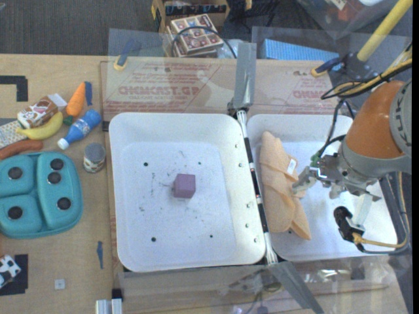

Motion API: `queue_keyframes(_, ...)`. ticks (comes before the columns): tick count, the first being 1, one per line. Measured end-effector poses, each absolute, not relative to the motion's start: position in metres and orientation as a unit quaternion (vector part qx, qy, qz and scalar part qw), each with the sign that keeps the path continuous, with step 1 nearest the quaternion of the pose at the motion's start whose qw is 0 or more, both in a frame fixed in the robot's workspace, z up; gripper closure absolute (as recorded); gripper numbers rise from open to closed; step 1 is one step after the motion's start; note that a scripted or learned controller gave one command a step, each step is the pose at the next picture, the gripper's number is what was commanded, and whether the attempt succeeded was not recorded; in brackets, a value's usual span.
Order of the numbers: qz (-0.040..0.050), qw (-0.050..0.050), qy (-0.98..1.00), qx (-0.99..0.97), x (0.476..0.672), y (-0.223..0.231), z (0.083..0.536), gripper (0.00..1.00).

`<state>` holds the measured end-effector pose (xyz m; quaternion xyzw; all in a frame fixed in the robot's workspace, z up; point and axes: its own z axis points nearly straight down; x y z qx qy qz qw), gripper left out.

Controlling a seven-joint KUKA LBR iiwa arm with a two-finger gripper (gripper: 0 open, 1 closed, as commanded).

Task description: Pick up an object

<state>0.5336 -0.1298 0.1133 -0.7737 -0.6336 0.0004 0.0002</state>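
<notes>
— What's closest to the lens?

— The near rim of the left bin. In that bin I see a small purple block sitting alone, about dead centre.

— And the arm?

— My arm comes in from three o'clock over the right bin. The gripper hangs just beside a tan bread loaf lying along that bin's nine o'clock wall. I cannot tell its state from here.

— Outside the bins?

— Toys at nine o'clock: a banana, a bottle, a teal tray.
</notes>
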Motion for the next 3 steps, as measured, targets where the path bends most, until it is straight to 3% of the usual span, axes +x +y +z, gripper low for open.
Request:
queue_keyframes(1, -0.0025, -0.005, -0.687, -0.727, 0.659, -0.105, 0.091, 0.0)
queue_keyframes(3, -0.0035, -0.005, -0.787, -0.617, 0.508, -0.127, 0.091, 0.0)
